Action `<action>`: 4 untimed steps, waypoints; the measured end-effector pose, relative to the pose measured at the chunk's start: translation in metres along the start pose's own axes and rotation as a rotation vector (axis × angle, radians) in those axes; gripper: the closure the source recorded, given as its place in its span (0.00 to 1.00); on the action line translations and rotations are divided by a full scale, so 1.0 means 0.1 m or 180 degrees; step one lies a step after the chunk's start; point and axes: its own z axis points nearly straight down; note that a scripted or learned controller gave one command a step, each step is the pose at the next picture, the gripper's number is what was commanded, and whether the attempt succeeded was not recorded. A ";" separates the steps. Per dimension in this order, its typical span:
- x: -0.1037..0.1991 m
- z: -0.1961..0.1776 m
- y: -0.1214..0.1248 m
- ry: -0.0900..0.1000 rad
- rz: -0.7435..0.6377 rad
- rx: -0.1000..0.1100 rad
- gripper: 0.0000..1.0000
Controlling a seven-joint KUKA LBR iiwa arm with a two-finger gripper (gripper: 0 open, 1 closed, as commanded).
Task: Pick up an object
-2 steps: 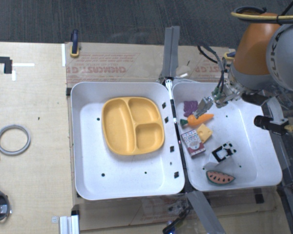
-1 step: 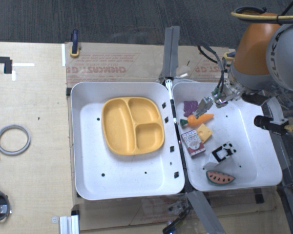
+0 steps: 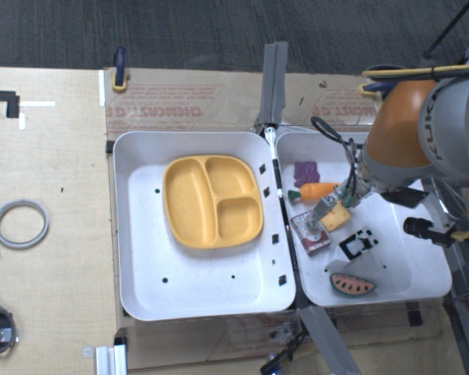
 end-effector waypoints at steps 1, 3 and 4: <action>0.00 -0.10 0.01 -0.0003 -0.0007 -0.0002 1.00; -0.31 0.05 0.20 0.0006 0.1901 0.0031 0.00; -0.49 -0.03 0.57 -0.0011 0.2855 0.0125 0.00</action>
